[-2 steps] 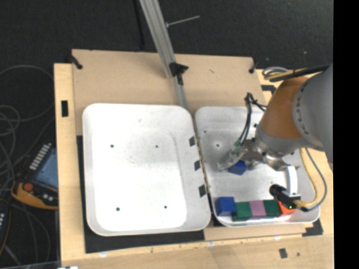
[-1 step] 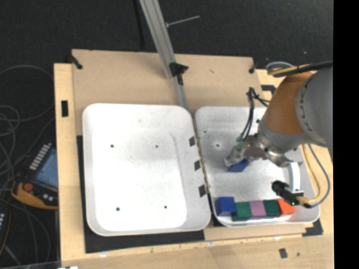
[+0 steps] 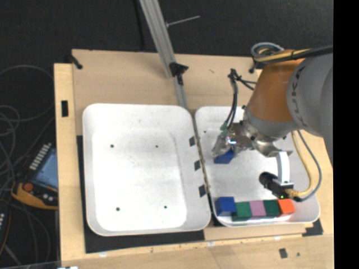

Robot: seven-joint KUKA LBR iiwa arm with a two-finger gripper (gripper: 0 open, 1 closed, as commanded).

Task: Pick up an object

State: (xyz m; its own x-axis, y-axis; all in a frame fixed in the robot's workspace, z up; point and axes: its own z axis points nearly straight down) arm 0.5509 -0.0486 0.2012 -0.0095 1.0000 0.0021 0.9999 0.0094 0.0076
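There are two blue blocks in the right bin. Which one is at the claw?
The upper blue block, right at the claw near the bin's left wall. The other blue block starts the bottom row.

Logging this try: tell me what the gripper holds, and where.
Cannot be told. The gripper sits right over a blue block, but a grip isn't visible.

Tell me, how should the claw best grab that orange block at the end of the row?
Probably from straight above, pinching the orange block on its near and far faces. Its left face touches the green block, and the bin wall curves close on its right, leaving fingers little room there.
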